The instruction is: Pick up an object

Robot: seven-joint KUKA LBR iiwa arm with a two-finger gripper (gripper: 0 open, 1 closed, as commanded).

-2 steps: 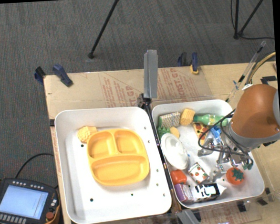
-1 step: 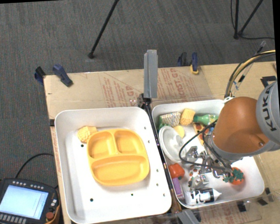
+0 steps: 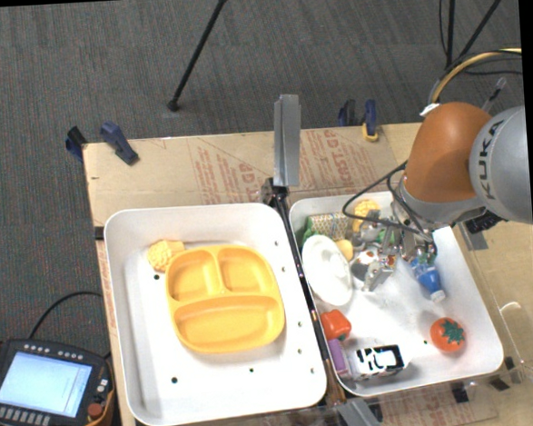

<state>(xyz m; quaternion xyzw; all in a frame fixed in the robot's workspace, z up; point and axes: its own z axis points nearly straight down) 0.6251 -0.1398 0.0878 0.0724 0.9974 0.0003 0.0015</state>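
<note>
gripper (image 3: 377, 268) low in right bin (image 3: 478, 316) | beside white bowl (image 3: 328, 269)

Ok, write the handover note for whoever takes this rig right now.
Gripper: low in the right bin, among the clutter beside the white bowl; nothing visibly held.
Right bin also holds a blue bottle, orange tomato toy, red pepper toy and a black-and-white item.
Left bin: yellow divided plate, small yellow toy at its corner.
Done: nothing picked.
Left: grasp and lift one object.
</note>
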